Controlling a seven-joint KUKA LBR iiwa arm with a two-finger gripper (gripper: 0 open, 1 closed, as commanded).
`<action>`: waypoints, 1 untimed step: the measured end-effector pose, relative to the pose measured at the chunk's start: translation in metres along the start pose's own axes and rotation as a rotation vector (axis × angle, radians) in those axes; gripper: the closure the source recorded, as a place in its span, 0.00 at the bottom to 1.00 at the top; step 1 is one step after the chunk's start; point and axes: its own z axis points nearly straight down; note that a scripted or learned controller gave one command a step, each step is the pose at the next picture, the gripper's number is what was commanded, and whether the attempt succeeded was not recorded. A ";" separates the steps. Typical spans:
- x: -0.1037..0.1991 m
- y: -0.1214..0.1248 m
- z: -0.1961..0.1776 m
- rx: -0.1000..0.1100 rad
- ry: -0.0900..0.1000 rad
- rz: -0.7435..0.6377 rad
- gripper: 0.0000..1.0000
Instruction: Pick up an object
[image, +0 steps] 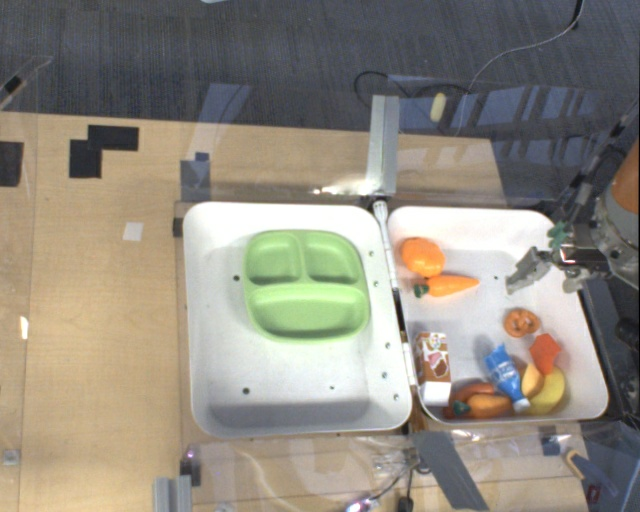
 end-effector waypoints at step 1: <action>0.014 0.049 0.112 0.001 0.001 -0.151 0.00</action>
